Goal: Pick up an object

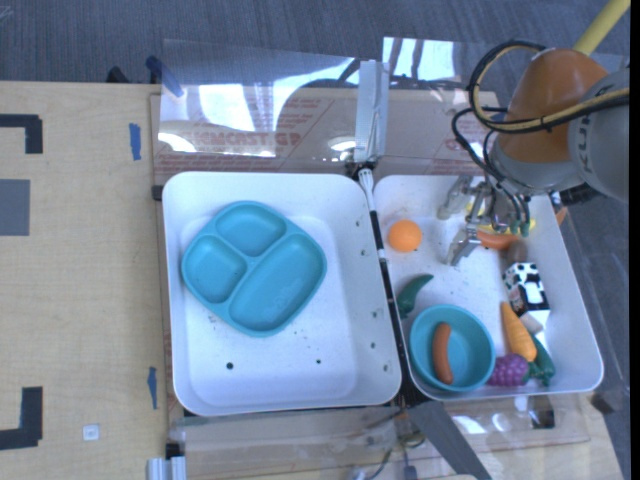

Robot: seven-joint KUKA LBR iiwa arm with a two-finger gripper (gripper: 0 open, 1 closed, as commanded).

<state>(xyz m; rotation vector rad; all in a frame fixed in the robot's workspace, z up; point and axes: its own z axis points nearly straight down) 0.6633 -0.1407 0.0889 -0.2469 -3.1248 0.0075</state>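
A: Entry. End effector [470,230] sits low in the right bin [585,363], near its back wall. Fingers look spread, one up-left, one lower; a small orange piece [497,237] touches the right side, but I cannot tell if it is between them.

B: Other candidates?

A: Orange ball [405,236] just left of the end effector, lying free. Black-and-white toy [526,286], carrot [517,332], purple grapes [509,370] along the right wall. Blue bowl [452,345] holds a sausage [442,352]; a green leaf [413,291] lies beside it.

B: Risks?

A: My judgement: a closing finger could nudge the ball and roll it off. The orange piece may slip out if only brushed. Back wall and centre divider [381,258] crowd the approach.

B: Free room?

A: Bare floor between ball and bowl. The left bin [190,368] carries just a blue divided plate [254,266].
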